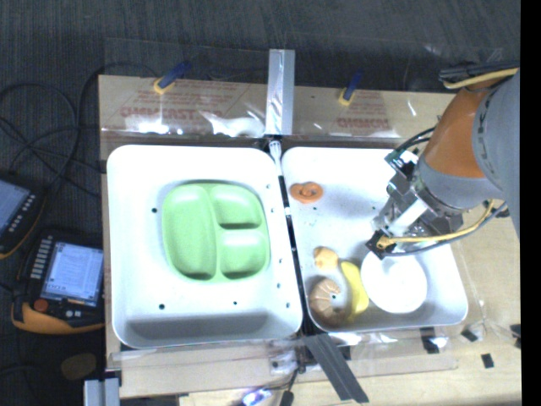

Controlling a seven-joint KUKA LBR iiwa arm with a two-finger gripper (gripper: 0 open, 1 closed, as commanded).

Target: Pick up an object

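A pale green divided plate (213, 230) lies in the left white bin (135, 311). The right bin (355, 163) holds an orange doughnut (306, 192), a yellow banana (356, 286) and a white disc (396, 286).

A robotics lab bench, seen from above.

Two shallow white bins (118, 227) sat side by side on a board clamped with blue-and-yellow clips (172, 76); a grey and orange industrial arm (461, 146) reached in from the right; a teach pendant (59, 282) and loose black cables (42, 142) lay on dark carpet (254, 11) at the left.
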